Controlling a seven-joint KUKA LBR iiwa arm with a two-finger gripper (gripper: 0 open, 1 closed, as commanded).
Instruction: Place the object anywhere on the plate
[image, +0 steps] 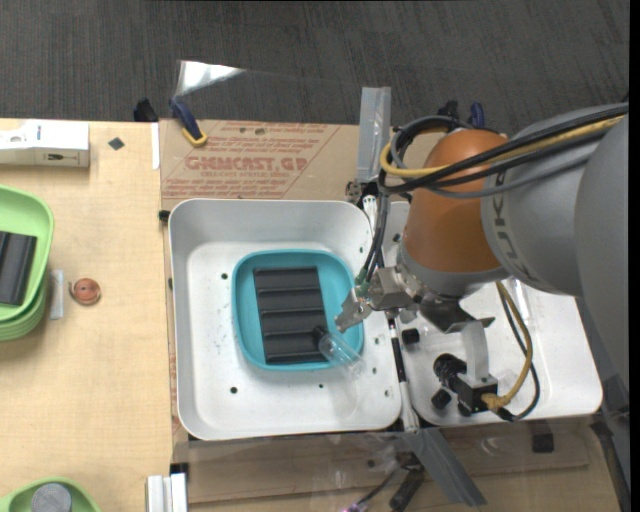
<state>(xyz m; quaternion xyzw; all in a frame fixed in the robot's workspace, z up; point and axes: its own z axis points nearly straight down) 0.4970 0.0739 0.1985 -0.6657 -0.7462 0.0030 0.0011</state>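
A teal square plate (244, 310) sits in the middle of the left white bin (200, 390). A black ridged object (288, 311) lies flat on the plate and covers most of its inside. My gripper (347, 322) hangs at the plate's right rim, next to the object's lower right corner. A small clear, glassy piece (342, 349) shows just below the gripper tip, over the plate's lower right corner. I cannot tell what it is or whether it touches the black object.
The arm's orange band and grey body cover most of the right bin (560, 400). A cardboard sheet (260, 160) lies behind the left bin. On the bench at left are a green bowl (25, 215), a small orange disc (86, 291) and a white box (45, 144).
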